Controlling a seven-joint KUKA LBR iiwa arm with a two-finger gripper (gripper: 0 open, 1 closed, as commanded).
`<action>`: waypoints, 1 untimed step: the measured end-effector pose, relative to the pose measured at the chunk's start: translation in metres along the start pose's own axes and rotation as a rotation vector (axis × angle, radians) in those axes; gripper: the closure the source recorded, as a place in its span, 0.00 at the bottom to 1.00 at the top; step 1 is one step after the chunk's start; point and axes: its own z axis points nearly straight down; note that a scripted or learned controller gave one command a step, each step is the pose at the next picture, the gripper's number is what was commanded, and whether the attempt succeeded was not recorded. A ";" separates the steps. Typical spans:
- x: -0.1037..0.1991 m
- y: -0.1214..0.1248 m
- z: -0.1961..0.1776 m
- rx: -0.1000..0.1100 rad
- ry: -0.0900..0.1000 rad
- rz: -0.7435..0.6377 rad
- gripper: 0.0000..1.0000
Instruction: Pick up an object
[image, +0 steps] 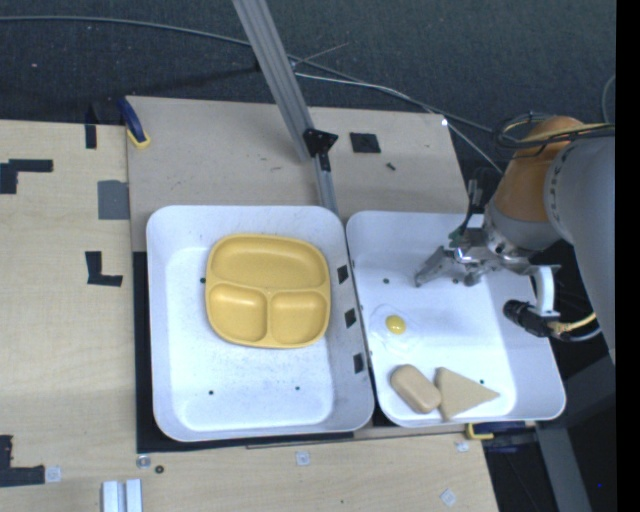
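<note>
Pale wooden bench (60, 300) carries two shallow white bins side by side. At nine o'clock, the left bin (170, 400) holds a yellow divided plate (268, 290) in its upper half. At three o'clock, the gripper (447, 270) hangs over the upper part of the right bin (520, 380), fingers spread apart with nothing between them. Below it, toward five o'clock, lie a small yellow ball (395, 324), a tan oval block (414, 388) and, touching it, a tan wedge (463, 392).

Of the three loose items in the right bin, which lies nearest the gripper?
The small yellow ball; the tan oval piece and tan wedge lie farther from the gripper.
</note>
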 end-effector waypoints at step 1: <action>-0.007 0.000 -0.013 -0.007 -0.016 0.002 1.00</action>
